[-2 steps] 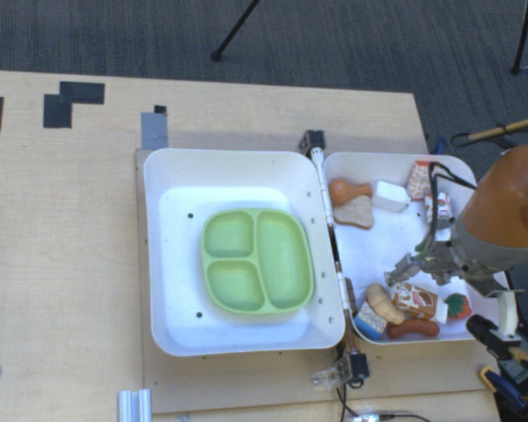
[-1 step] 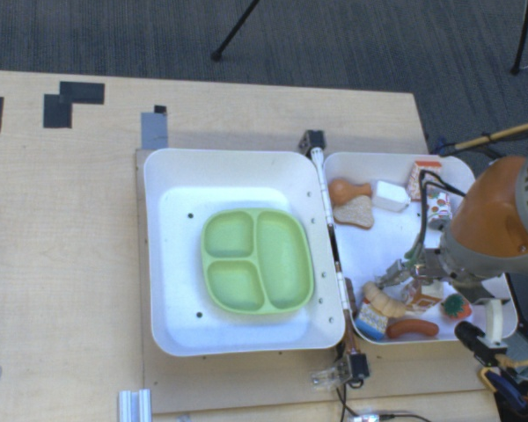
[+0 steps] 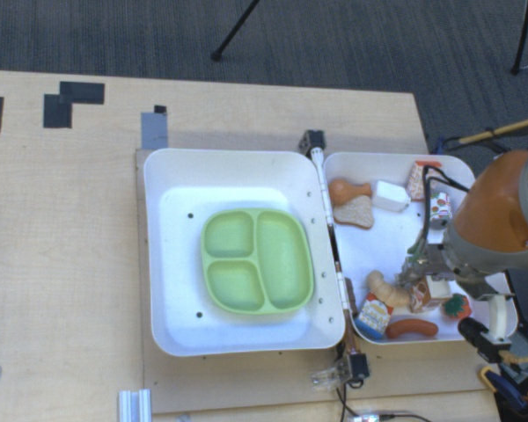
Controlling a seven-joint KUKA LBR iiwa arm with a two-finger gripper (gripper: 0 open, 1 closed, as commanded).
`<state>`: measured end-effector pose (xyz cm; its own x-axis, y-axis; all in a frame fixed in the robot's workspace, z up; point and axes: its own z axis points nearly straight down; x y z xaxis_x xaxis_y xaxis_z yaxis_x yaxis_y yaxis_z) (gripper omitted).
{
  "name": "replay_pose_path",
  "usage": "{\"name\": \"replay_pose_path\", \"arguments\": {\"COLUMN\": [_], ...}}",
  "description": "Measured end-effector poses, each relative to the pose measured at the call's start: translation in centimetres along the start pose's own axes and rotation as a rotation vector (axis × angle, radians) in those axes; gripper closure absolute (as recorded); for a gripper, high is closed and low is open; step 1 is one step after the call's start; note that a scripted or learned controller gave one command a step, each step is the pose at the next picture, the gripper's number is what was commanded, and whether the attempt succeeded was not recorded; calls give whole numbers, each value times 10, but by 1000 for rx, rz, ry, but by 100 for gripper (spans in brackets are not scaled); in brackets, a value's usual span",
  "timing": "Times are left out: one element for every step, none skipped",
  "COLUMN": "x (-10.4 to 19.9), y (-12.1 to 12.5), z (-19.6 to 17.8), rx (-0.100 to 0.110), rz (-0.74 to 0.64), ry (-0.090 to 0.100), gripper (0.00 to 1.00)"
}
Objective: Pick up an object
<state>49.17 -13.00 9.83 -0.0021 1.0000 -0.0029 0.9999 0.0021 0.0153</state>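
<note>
Two white bins sit side by side on the bench (image 3: 70, 236). Left bin (image 3: 172, 236) holds a green divided plate (image 3: 257, 262) with three compartments, lying flat near the middle. Right bin (image 3: 370, 244) holds the loose items: a tan bread-like piece (image 3: 355, 211) touching an orange-brown piece (image 3: 345, 189) near the far left corner, a white block (image 3: 391, 195) just beside them, a small printed carton (image 3: 417, 181) at the far edge. Near corner: a sausage (image 3: 412, 328), a red-and-white packet (image 3: 375, 314), a pale peanut-shaped item (image 3: 381, 285), a green-and-red piece (image 3: 456, 305). Arm (image 3: 502, 218) reaches over the right bin; gripper (image 3: 415, 275) is low among the near-corner items, just beside the peanut-shaped item. Jaws: state cannot be told, too blurred against the clutter; no item seen between them.
</note>
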Motion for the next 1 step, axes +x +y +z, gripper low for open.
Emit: {"name": "replay_pose_path", "arguments": {"x": [0], "y": [0], "z": [0], "rx": [0], "rz": [-1], "ry": [0], "gripper": [0]}}
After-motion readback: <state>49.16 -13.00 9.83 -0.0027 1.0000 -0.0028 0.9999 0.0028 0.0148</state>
